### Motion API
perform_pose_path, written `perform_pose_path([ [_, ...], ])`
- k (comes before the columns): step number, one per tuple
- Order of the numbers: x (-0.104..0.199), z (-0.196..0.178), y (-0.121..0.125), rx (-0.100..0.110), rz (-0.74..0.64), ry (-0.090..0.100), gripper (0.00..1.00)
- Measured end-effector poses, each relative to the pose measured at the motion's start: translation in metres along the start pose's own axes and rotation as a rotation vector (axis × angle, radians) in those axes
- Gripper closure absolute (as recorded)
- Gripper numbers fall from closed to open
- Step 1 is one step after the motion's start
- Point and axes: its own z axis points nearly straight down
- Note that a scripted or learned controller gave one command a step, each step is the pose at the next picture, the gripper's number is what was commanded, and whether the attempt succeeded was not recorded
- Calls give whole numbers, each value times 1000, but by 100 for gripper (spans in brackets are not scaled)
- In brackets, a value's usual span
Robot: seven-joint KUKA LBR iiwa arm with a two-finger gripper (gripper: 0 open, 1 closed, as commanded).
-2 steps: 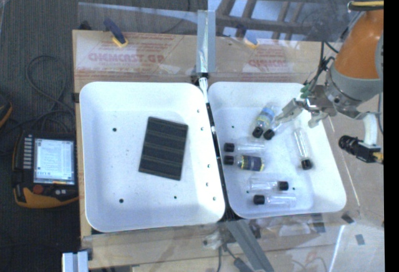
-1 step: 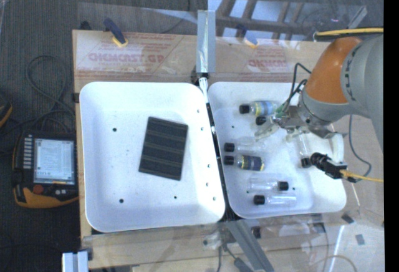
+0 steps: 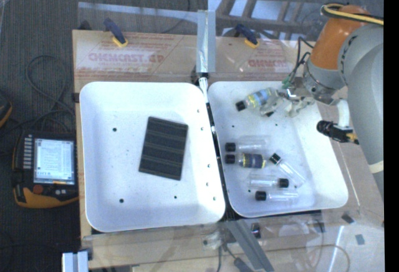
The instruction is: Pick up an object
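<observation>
1. While the gripper (image 3: 293, 101) hangs over the right bin's (image 3: 324, 186) far part, the left bin (image 3: 100, 202) lies well to its left, with one dark ribbed pad (image 3: 164, 148) at its middle and bare white floor all round it.
2. Between the bins the two rims touch, well left of the gripper.
3. Just left of the gripper lies a clear bottle (image 3: 257, 100) with a black cap, close to the fingers; I cannot tell whether they touch it.
4. Nearer the camera than the gripper, a cluster of small vials (image 3: 252, 160) sits mid-bin, leaving open floor between it and the gripper.
5. Whether the fingers stand apart or together cannot be told.
6. Right of the gripper, the arm (image 3: 368, 71) crosses the bin's right rim.
</observation>
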Motion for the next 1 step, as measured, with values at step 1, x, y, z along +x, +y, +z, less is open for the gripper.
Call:
perform_pose_path([
  [1,-6,-6,-3,1,3,-17,100],
])
